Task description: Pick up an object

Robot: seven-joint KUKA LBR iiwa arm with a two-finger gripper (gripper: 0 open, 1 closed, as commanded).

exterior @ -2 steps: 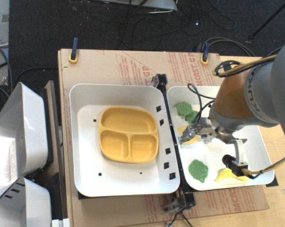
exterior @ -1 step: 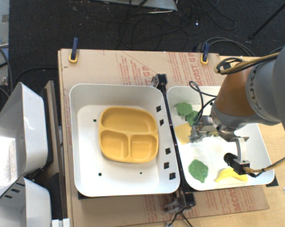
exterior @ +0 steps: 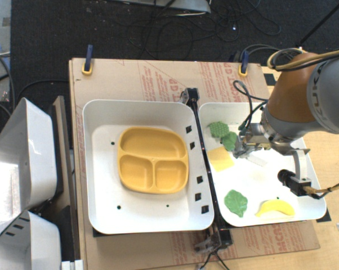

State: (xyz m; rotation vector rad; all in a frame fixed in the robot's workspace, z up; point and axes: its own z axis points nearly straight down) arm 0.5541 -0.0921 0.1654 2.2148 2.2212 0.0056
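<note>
Green and bumpy, a small broccoli-like piece [exterior: 230,140] sits right at the tool [exterior: 241,146], in the upper left part of the right bin [exterior: 313,204]. Its long axis seems to run from upper left to lower right, though the tool hides its lower end. Whether the tool's fingers are spread or closed, and whether they clasp this piece, I cannot tell; the tool's dark body sits against it at least.

Just above and to the left lies a second green floret [exterior: 217,129], rounder, with a knobbly surface, near the wall between the bins. Below the tool lies a pale yellow block [exterior: 221,159], roughly square, its edges turned slightly off the bin's sides, touching or nearly touching the first green piece.

Near the front of the same bin rests a flat green leaf shape [exterior: 236,202], long axis pointing from upper left to lower right. Beside it lies a yellow banana [exterior: 275,208], crosswise, its curve arching upward and ends dipping toward the front rim.

The left bin [exterior: 96,167] holds a yellow divided plate [exterior: 154,160], with one wide compartment at the back and two smaller at the front. Both bins stand on a cardboard-covered surface [exterior: 158,75].
</note>
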